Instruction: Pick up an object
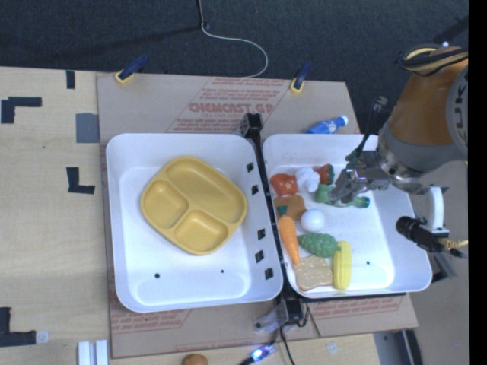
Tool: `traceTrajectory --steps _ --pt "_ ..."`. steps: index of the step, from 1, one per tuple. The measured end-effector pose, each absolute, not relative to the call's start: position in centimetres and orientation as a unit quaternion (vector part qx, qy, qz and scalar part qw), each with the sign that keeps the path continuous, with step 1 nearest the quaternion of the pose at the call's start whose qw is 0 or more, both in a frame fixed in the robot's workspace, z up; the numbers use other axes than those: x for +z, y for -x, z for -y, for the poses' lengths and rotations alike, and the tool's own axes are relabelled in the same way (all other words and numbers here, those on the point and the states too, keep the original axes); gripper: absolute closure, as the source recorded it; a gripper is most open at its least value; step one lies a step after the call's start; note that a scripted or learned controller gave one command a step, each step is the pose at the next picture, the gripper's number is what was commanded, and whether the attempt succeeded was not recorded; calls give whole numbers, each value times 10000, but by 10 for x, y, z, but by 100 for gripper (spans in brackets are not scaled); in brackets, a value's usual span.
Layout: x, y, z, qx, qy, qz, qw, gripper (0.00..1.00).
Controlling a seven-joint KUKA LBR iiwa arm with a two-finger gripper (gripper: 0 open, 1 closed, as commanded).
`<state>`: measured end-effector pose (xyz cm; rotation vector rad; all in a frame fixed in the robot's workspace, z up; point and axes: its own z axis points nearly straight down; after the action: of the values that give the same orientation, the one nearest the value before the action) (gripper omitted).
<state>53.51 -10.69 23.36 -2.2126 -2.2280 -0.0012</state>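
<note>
The right bin (380,280) holds several toy foods: a red tomato (283,183), a white mushroom-like piece (307,177), a white egg (312,220), an orange carrot (288,237), a green bumpy vegetable (318,243), a yellow corn cob (342,265) and a tan cracker (310,274). My gripper (348,192) hangs low over the upper middle of this bin, right beside a green piece (326,195) and a small red-brown piece (326,172). Nothing can be made out between the fingers.
The left bin (129,280) holds a yellow divided plate (194,204). A blue and white bottle (329,125) lies on the cardboard behind the right bin. The grey arm with its orange band (426,112) reaches in from the right. A black fitting (418,233) sits at the right bin's rim.
</note>
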Motion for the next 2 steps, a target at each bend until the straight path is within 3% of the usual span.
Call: traceTrajectory --steps 1,2 --pt "237 -550 59 -3 7045 7097 10 100" --pt "213 -570 14 9 7050 7092 12 100"
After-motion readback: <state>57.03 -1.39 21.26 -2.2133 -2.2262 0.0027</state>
